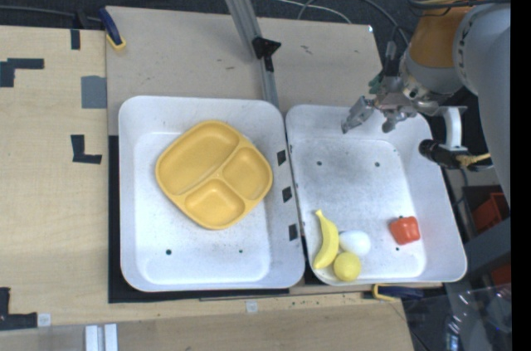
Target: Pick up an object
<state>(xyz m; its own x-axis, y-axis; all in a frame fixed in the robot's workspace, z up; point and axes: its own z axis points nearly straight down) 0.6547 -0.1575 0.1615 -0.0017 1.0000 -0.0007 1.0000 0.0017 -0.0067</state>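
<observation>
**Banana, egg, lemon and red block wait at the near end of the right bin**

Banana (326, 238) lies curved along the left wall of the right bin (373, 175), at its near end, with a white egg-shaped piece (355, 242) touching its outer side and a yellow lemon (347, 265) just in front of both. Those three crowd one another against the rim, so a grasp there risks closing on two things at once or pushing them into the corner. A red block (405, 230) sits alone, well apart to the right, with bare bin floor around it; I judge it the easiest target. A clean pick calls for coming straight down over it, fingers straddling its short sides.

To the left, the other bin (133, 200) holds a yellow divided tray (214, 173), lying flat and turned at an angle. A metal post (241, 5) slants up from between the bins across the wooden bench (50, 175).

At the far right, the gripper (370, 115) hangs over the far edge of the right bin, well apart from every object, its fingers spread and holding nothing. The grey arm (473, 34) with its orange band rises behind it. The arm must travel toward the near end before any descent.
</observation>
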